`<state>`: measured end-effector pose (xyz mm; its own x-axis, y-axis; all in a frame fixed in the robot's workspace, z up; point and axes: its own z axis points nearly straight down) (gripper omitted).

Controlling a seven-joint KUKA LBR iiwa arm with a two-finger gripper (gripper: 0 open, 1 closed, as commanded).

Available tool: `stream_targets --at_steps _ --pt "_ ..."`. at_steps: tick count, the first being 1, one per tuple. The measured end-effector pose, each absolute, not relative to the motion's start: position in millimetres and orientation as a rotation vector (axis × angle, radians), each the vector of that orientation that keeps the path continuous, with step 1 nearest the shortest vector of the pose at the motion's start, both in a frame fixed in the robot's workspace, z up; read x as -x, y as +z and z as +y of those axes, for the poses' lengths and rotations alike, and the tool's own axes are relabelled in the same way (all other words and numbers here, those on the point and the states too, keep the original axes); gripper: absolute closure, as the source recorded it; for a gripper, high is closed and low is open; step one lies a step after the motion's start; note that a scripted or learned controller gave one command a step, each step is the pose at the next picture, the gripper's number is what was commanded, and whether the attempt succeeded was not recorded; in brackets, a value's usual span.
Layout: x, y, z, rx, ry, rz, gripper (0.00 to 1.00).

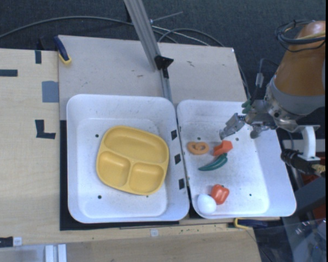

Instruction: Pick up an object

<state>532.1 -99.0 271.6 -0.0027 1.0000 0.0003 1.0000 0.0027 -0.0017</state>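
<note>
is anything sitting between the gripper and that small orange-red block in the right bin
Nothing visible does. The gripper hangs just above and to the right of the small orange-red block in the right white bin, with bare bin floor between them. The tan ring-shaped piece lies left of the block, the dark green pepper below it, both off that line.

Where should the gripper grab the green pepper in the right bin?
Grip the green pepper across its narrow middle, coming straight down. It lies flat and slanted, long and thin, so fingers should close across its width. The small orange piece touches its upper end; stay clear of that end.
</note>
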Motion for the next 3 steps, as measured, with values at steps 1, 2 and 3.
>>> stream_targets --at_steps 1,2,3 --pt "-532.1 272 -99 2.218 0.001 -2.223 0.0" --pt "-539.6 222 -94 2.216 0.007 -2.22 0.0" --pt "-534.7 162 -102 2.216 0.009 -2.217 0.0"
